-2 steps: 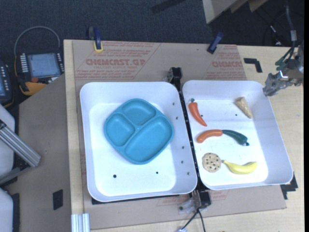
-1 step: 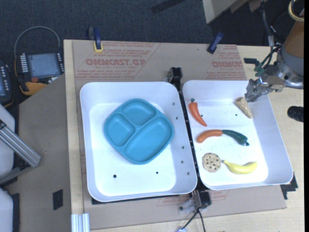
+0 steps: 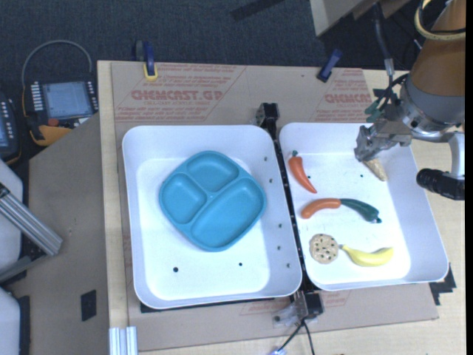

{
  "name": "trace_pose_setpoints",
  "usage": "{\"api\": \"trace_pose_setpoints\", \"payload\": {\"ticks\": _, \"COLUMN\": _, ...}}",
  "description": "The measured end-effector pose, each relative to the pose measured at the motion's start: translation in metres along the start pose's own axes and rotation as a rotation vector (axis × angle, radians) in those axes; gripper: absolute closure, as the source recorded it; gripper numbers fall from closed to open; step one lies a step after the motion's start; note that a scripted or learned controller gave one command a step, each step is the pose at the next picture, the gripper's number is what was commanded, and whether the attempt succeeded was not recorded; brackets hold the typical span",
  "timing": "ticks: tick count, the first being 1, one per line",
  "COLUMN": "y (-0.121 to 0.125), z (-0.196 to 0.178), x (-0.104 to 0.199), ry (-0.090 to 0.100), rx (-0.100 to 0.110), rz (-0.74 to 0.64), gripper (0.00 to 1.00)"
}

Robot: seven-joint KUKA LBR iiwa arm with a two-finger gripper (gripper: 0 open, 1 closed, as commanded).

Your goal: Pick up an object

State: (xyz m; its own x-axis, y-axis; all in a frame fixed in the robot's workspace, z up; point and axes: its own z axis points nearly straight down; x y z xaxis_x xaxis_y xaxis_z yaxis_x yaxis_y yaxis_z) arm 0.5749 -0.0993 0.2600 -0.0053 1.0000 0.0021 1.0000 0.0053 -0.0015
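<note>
1. Bins sit side by side on the bench in the camera view: the left bin (image 3: 140, 220) and the right bin (image 3: 421, 220), with a dark divider between them.
2. I reach in from the right, my grey arm (image 3: 443, 87) with its orange band coming down over the far right part of the right bin.
3. My claw (image 3: 367, 152) hangs low over the upper right area of the right bin; from this angle I cannot tell whether it is released or clenched.
4. Just beside my claw, toward the near side, a small pale tan piece (image 3: 378, 170) lies on the bin floor; I cannot tell what it is, or whether I touch it.
5. The red chili pepper (image 3: 298, 171) lies near the right bin's left wall, well apart from my claw.
6. Below it lie an orange sausage-shaped toy (image 3: 319, 207) and a dark green pepper-like toy (image 3: 362, 208), end to end across the bin's middle.
7. Nearer the front edge rest a round chocolate-chip cookie (image 3: 323, 248) and a yellow banana (image 3: 368, 256), just beside each other.
8. The left bin holds 1 blue divided plate (image 3: 212, 200) with 3 compartments, set at a slant in its middle.
</note>
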Motion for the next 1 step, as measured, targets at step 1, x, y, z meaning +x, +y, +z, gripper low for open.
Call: {"api": "trace_pose_setpoints", "payload": {"ticks": 1, "y": -0.0268, "z": 0.007, "x": 0.0519, "ry": 0.001, "rx": 0.002, "rz": 0.0, "gripper": 1.0}}
